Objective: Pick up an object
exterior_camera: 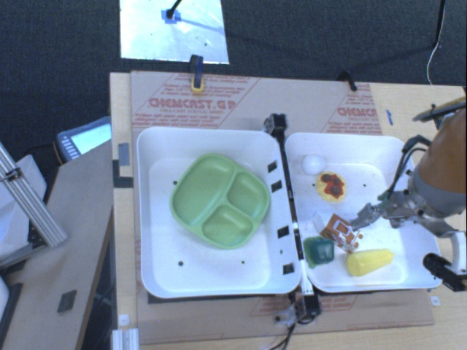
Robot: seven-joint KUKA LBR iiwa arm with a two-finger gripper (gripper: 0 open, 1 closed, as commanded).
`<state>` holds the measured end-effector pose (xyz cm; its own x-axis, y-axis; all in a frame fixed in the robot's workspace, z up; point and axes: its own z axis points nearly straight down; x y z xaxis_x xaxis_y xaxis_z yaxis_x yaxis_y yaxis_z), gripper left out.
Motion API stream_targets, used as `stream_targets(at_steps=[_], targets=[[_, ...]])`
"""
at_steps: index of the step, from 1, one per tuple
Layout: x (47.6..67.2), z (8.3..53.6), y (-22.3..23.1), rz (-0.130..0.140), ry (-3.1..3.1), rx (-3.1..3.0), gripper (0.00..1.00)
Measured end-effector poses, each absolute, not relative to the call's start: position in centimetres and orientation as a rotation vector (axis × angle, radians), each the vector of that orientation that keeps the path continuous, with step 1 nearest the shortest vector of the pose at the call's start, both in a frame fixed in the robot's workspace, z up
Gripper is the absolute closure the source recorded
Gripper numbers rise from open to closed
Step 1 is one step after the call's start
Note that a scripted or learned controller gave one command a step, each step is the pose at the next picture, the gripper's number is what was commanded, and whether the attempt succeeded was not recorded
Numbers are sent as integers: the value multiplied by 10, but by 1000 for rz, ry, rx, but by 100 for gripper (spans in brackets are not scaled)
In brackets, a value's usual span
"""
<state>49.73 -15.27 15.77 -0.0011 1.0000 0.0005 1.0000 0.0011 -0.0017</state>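
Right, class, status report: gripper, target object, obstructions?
Gripper low in right white bin, beside orange-and-white patterned block. Grip unconfirmed. Yellow corn-shaped toy, green block close by.

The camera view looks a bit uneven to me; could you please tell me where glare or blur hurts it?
Camera view: glare washes out the metal sheet at the top; the white ball nearly blends into the bright right bin; the claw looks soft, its detail hard to read; the green tray is evenly lit and clear.
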Motion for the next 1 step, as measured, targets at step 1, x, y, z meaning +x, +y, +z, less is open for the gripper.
stream_targets(at_steps=[1], targets=[[503,102,-150,-13,-2223,-2219,0]])
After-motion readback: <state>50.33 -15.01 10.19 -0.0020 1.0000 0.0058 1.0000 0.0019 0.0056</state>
